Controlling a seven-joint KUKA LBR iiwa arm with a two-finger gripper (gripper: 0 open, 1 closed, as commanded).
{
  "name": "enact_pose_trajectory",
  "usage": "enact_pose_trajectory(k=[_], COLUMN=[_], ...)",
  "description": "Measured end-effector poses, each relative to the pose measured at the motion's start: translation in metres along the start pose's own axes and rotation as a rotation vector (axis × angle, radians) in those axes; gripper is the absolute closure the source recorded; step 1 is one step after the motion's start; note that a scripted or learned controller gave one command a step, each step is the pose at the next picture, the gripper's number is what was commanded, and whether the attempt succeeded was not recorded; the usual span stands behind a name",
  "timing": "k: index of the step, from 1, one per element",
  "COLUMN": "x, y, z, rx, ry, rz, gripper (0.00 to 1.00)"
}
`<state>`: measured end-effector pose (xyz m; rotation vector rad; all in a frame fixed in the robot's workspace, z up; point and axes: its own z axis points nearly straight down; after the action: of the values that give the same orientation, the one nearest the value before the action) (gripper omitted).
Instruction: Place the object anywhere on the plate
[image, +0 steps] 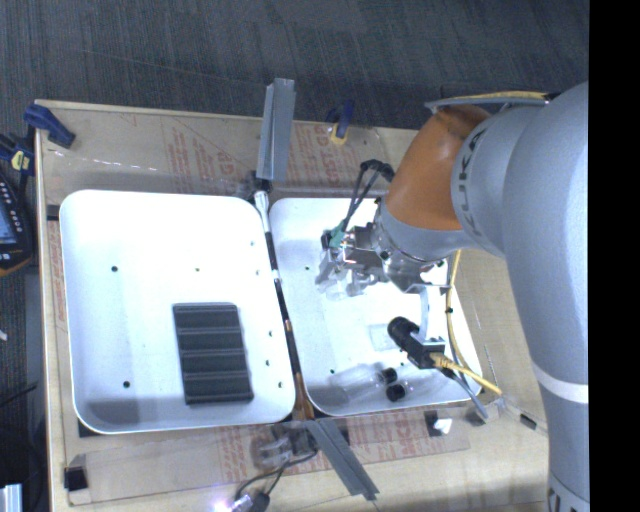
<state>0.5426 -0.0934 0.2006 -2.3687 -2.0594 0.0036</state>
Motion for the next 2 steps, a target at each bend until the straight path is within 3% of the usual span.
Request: enact_pose_trajectory(k=[1,2], x=[0.07,0.177], y=[0.046,0.034], z=[0.01,0.01], rx=[0.002,0.001], ry=[0.0,0.0], rz=[0.133,0.371], gripper=[1.0,1.0])
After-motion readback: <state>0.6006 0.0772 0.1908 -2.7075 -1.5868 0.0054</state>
